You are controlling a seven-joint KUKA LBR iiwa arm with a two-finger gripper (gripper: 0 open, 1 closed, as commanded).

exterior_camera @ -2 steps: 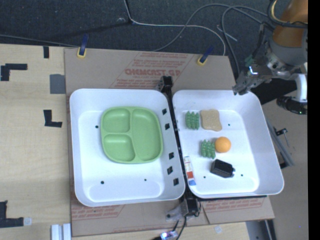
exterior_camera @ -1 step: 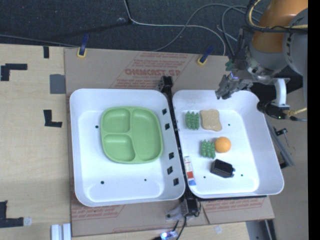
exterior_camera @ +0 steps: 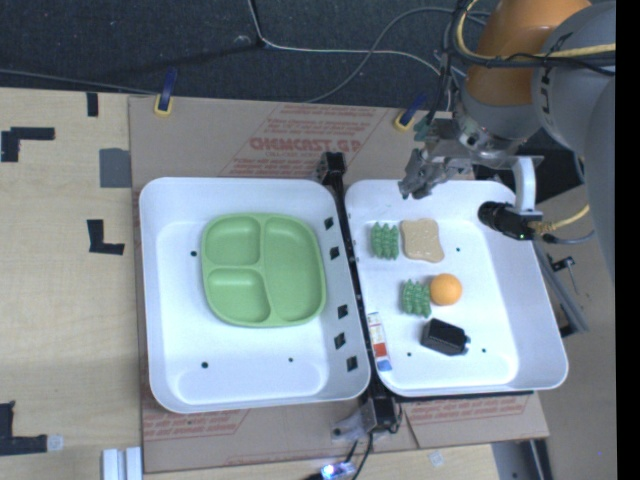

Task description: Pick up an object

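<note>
The gripper (exterior_camera: 418, 183) hangs over the far edge of the right bin (exterior_camera: 520, 353), and nothing is between its fingers. Whether they are parted or closed I cannot tell from this slanted view.

The candidates for picking all lie in this bin. A tan slice of toy bread (exterior_camera: 422, 239) is nearest to the gripper, with a green ridged piece (exterior_camera: 384, 240) just beside it. Nearer the camera are a second green piece (exterior_camera: 415, 297), touching an orange ball (exterior_camera: 445, 289), and a black block (exterior_camera: 443, 338). The left bin (exterior_camera: 160, 268) carries a green divided plate (exterior_camera: 264, 270).

I judge the step to be the approach, before any grasp. The next move calls for choosing one object, probably the bread, centring above it and going down.
</note>
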